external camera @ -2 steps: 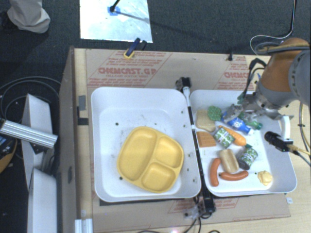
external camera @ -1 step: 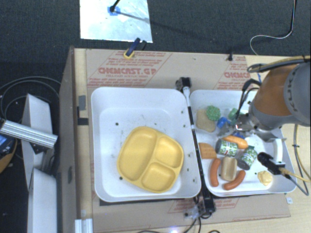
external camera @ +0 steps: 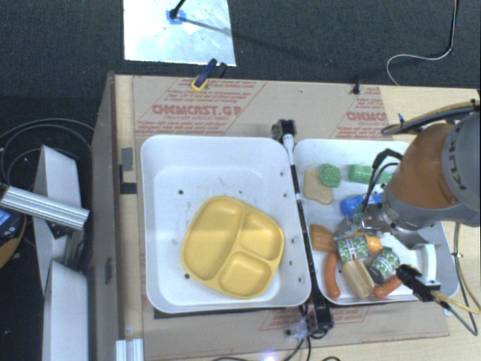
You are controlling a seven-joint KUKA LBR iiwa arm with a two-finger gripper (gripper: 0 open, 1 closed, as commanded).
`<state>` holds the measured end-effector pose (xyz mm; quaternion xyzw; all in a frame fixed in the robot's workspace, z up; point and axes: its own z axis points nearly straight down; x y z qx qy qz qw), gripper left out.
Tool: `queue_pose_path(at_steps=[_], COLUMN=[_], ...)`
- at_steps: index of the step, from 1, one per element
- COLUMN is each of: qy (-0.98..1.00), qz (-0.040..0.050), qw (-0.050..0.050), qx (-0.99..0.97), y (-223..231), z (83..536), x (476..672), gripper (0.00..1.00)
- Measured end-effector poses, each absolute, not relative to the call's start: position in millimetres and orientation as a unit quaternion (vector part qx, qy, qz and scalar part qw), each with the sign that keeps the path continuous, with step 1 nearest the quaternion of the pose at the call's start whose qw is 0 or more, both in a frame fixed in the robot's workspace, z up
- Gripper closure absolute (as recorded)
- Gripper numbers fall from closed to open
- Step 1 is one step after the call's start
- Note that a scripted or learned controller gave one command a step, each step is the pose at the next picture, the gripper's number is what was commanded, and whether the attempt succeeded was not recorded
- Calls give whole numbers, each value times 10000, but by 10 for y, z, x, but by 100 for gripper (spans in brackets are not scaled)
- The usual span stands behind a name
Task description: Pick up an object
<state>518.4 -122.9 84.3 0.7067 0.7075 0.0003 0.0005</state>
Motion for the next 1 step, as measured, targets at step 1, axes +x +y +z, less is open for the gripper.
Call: queue_pose_path(at_steps=[1], qy=[7078], qz=[13], qw=[30], qx=[7064], y=[-1237], z=[953], x=[5199], gripper=[100])
